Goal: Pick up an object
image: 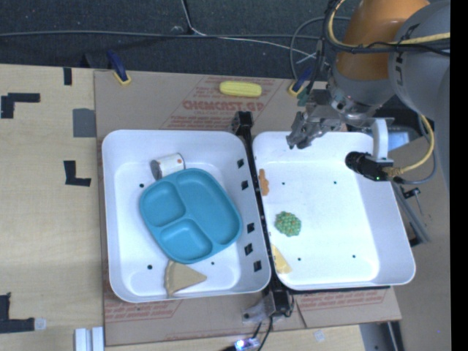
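In the right bin [380, 265], the green ball [288, 224] lies well below the hand [301, 137], grip state unclear

My arm [420, 35] is grey, with smooth rounded housings and a glossy orange band [380, 28] swelling above the wrist. Thin yellowish cables loop around that band, and another runs down the right side past a white bracket [380, 139]. A short black cylinder [365, 164], perhaps a sensor or camera, juts out below the bracket. The gripper [301, 139] is bare grey metal, a tangle of small linkages narrowing to slim dark fingers.
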Controlling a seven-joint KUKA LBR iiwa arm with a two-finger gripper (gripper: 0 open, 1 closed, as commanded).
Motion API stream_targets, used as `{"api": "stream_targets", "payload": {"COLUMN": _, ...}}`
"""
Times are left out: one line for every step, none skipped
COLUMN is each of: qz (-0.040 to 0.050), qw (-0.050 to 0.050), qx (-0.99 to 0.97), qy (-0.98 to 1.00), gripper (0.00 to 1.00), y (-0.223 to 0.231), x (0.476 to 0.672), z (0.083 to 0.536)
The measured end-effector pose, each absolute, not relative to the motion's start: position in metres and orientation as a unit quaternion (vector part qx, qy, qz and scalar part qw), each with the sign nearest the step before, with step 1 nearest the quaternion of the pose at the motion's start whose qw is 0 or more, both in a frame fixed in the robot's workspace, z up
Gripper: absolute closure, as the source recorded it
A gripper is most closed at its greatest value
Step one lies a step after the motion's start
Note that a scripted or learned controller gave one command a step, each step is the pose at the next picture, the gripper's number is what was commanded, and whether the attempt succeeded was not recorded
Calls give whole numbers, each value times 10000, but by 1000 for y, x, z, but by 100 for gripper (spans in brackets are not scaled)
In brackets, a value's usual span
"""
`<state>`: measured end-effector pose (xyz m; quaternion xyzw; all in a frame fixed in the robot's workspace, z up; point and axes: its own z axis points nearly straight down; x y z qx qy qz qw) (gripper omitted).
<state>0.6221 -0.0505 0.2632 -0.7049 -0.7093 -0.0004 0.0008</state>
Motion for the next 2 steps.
{"api": "stream_targets", "payload": {"qz": 9, "qw": 14, "qx": -7051, "qy": -7091, "gripper": 100, "y": 6, "x": 601, "z": 251}}
{"api": "stream_targets", "payload": {"qz": 11, "qw": 16, "qx": -7052, "qy": -7090, "gripper": 100, "y": 51, "x": 583, "z": 243}}
